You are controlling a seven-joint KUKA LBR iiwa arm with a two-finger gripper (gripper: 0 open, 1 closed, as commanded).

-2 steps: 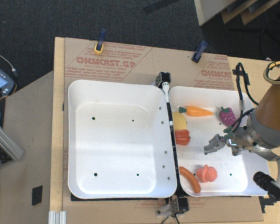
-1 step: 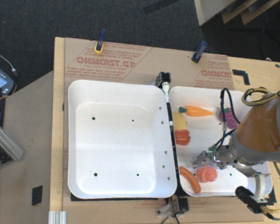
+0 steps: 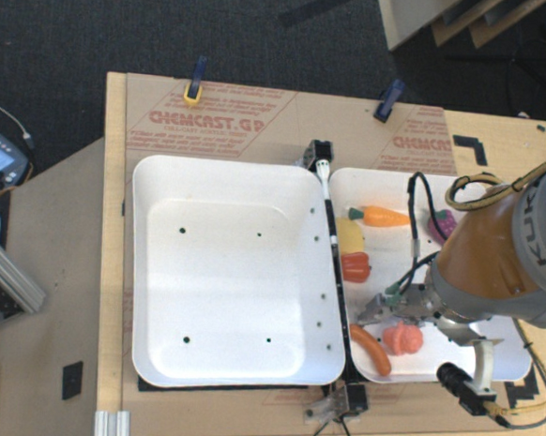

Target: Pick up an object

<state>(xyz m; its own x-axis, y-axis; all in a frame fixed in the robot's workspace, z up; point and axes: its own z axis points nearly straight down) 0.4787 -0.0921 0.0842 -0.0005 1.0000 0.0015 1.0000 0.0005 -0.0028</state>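
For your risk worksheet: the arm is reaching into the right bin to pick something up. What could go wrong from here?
1. The gripper sits low among crowded items; the pink ball and the orange sausage lie close together, so it may nudge one aside.
2. The sausage lies near the bin's front rim and could be pushed against it.

Brown bench (image 3: 262, 117); left white bin (image 3: 231, 275), right white bin (image 3: 388, 186)

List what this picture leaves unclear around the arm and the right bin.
- Pincer: blurred and partly under the wrist; whether it grips anything cannot be told.
- Purple object: mostly hidden by the arm; its kind is unclear.
- Right bin: far side covered by the arm.
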